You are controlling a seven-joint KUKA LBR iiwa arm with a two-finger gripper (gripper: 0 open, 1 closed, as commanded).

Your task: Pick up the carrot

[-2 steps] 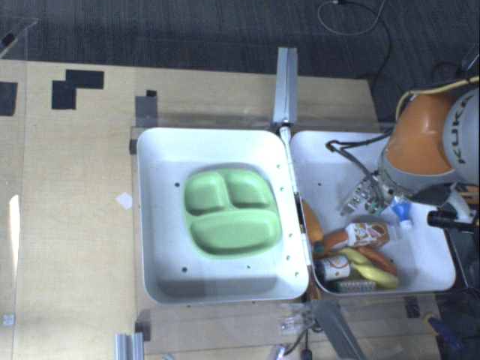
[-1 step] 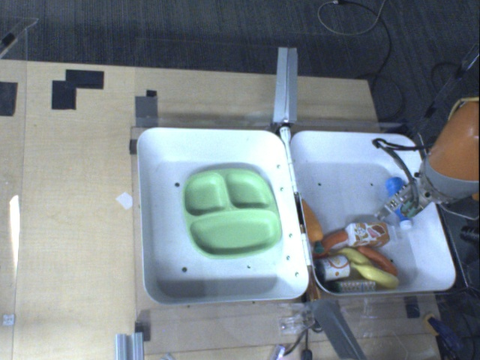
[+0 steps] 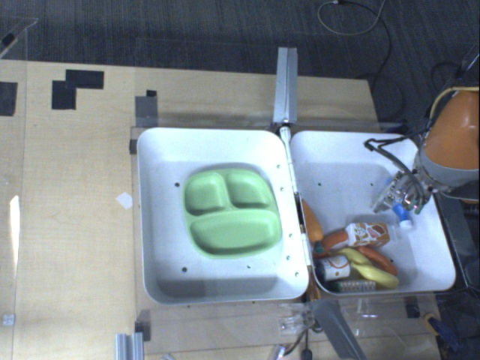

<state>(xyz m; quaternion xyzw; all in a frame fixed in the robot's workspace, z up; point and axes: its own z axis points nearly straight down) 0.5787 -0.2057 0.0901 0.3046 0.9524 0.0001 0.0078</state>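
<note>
Front pile: banana (image 3: 373, 272), a can (image 3: 334, 268) and a bottle (image 3: 364, 235) crowd the near corner of the right bin (image 3: 337, 156), all touching or overlapping.
Carrot: orange, tapered, at (image 3: 312, 223), lying along the right bin's left wall, just beside the divider between the bins. Its near end touches the can/bottle clutter; its far end has bare bin floor on the right. A second orange-red piece (image 3: 377, 259) sits under the banana; can't tell what it is.
Handling (judgement): likely a light, rigid plastic toy with a smooth skin, so slippery. The taper will squeeze it out of a pinch near the tip. Not fragile.
Grasp point (judgement): across the thicker mid-section, fingers straddling the short axis. The wall side is tight, so one finger has little room; an angled approach from the open side looks safer.
Claw: at (image 3: 405, 195), over the right half of the right bin, well apart from the carrot, with the bottle cap just beside it. Cannot tell whether it is apart or together; nothing visibly between the tips.
Left bin: (image 3: 157, 201) holds a green tray (image 3: 232, 212), irrelevant to the pick.
Risk: nudging the bottle or can while reaching in.
</note>
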